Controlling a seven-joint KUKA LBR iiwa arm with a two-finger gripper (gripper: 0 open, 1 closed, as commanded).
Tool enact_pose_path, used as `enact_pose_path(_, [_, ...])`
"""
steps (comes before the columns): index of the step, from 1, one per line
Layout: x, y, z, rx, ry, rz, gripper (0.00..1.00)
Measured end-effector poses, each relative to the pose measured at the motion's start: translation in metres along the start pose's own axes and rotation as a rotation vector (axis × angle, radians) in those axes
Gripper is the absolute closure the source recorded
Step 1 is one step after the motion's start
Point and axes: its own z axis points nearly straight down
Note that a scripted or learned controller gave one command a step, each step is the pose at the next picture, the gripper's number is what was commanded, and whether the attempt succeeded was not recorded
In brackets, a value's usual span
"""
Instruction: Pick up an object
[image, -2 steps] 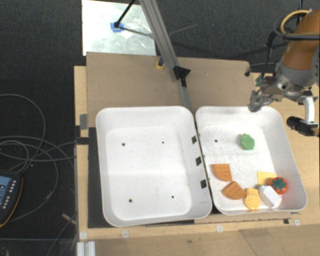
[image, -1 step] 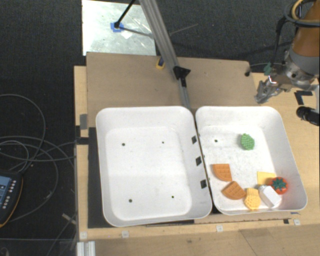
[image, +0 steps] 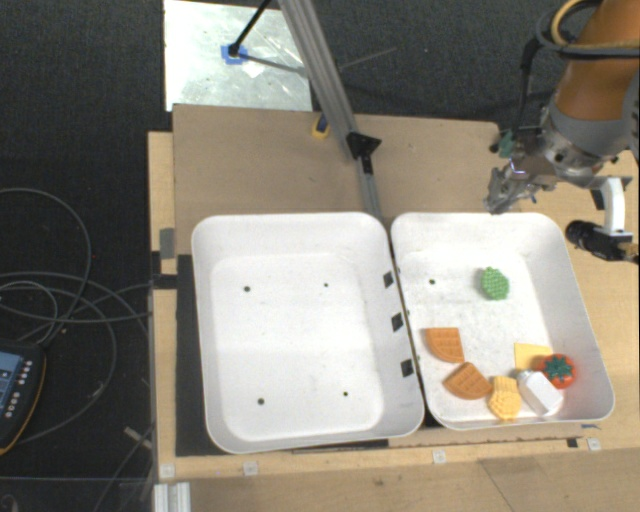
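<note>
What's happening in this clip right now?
A single robot arm's gripper hangs above the far rim of the right bin, with nothing seen between its fingers. The toy items lie in that bin: a green piece alone, the orange pieces and others clustered at the near corner. Nothing is picked yet.

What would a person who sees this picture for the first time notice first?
The eye goes first to the small coloured things gathered in the right bin: a green knobbly piece alone near the middle, and orange and yellow pieces with a red one crowded at the near right corner. Next is the arm with its orange band at the upper right, its pincer hanging over the bin's far edge.
</note>
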Motion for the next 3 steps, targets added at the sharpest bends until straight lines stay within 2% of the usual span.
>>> enact_pose_path(1, [0.051, -0.015, 0.015, 0.002, 0.001, 0.000, 1.00])
enact_pose_path(2, [0.094, -0.045, 0.024, 0.003, 0.001, 0.000, 1.00])
enact_pose_path(3, [0.144, -0.064, 0.039, 0.004, 0.001, -0.001, 1.00])
